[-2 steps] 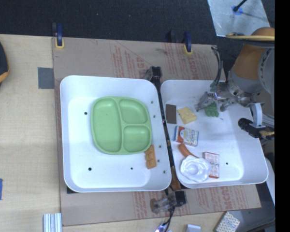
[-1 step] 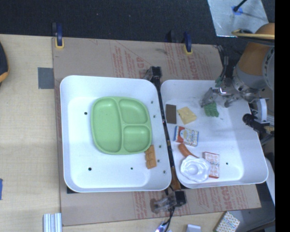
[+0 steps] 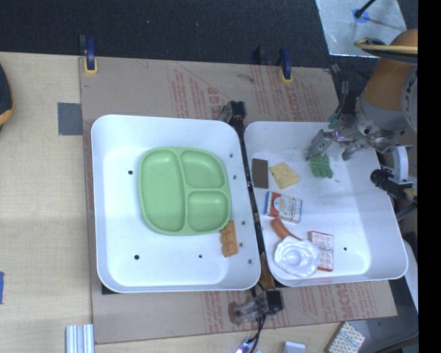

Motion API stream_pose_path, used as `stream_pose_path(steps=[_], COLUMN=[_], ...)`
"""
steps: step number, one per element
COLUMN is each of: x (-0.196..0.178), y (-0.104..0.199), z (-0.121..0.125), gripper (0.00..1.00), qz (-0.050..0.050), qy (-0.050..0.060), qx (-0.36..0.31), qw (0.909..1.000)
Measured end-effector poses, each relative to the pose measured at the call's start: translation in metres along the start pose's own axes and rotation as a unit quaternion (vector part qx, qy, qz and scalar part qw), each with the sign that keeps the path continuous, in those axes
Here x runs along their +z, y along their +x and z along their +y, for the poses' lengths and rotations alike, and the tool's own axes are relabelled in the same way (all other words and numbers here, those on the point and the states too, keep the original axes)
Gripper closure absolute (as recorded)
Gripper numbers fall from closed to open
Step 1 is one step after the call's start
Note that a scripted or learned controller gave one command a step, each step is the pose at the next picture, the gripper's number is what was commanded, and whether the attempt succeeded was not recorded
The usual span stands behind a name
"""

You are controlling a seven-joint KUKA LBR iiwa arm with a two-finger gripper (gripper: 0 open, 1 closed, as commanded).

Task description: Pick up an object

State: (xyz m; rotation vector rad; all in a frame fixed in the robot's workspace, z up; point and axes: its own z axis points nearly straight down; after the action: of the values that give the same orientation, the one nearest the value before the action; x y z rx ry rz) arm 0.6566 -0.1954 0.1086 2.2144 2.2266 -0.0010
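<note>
1. Crinkly clear plastic cup (image 3: 295, 258) sits nearest, in the right bin (image 3: 367, 263).
2. Green fuzzy object (image 3: 322, 167) lies just below the gripper (image 3: 331, 144), fingers spread apart, not gripping it.
3. Smooth green divided plate (image 3: 184, 190) fills the left bin (image 3: 117, 271) on a cardboard-covered bench (image 3: 154, 87).

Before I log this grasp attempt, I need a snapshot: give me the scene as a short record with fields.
left bin: green divided plate, orange snack piece beside it
right bin: green object, yellow wedge, brown card, small packets, clear plastic cup
gripper: just above the green object, at the bin's far side
grasp: cannot tell
</note>
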Motion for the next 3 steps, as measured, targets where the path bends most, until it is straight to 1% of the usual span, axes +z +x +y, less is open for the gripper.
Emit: stream_pose_path(steps=[1, 2, 3], x=[-0.001, 0.003, 0.017], y=[0.015, 0.019, -0.002], z=[0.000, -0.004, 0.000], gripper=[0.00, 0.00, 0.00], qz=[0.001, 0.001, 0.000], qy=[0.002, 0.003, 0.001], qx=[-0.001, -0.001, 0.001], qw=[1.0000, 1.0000, 1.0000])
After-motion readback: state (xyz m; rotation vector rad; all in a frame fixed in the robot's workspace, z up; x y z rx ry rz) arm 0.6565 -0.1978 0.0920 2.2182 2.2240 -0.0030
